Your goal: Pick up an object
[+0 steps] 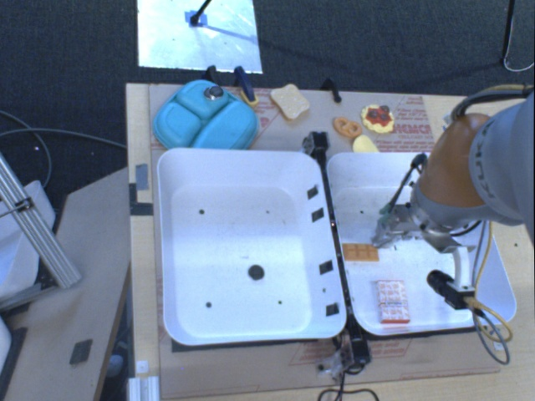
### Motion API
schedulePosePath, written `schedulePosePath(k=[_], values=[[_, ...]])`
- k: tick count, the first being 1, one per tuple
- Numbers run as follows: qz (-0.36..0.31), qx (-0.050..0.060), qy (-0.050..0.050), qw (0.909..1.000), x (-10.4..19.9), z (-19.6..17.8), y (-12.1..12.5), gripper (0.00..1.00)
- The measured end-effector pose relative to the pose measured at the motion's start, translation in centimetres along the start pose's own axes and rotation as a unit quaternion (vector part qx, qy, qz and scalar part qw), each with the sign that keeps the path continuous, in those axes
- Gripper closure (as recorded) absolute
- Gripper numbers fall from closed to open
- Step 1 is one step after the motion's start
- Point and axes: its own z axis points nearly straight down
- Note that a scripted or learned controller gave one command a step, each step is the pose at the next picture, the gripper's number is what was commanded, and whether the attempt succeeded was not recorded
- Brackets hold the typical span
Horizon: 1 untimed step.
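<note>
Two white bins sit side by side on the surface; the right bin (pixel 501 286) holds the candidates, the left bin (pixel 180 224) has just a small dark round disc (pixel 256 271) near its floor centre. Arm enters from the right of the frame, and the hand (pixel 386 230) is low in the right bin, just above and right of a flat orange waffle-like cracker (pixel 360 252) lying by the bin's left wall. Can't tell how far open the hand is, or whether it has anything; the tip is too small and partly masked by the wrist. Nothing visibly held. Second option: a red-and-white patterned packet (pixel 393 301) lower in the same bin, lying flat, well clear of the walls. My read: the step in hand is the descent onto the cracker. To do it well, centre over the piece and straddle its short sides before closing; it's thin and flat, so the tips need to reach the bin floor or they'll skate over it. The nearby wall limits room on the left, so the packet is the easier grasp if this one slips. Outside the bins, along the top of the frame: blue sectioned plate (pixel 205 117), toy bread slice (pixel 289 101), pretzel (pixel 346 126), small tart (pixel 378 118), yellow piece (pixel 364 144).
</note>
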Motion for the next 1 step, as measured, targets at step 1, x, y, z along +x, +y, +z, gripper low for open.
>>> schedulePosePath(k=[1], values=[[-0.002, -0.002, 0.002, 1.0, 7.86, -10.51, 0.17, 1.0]])
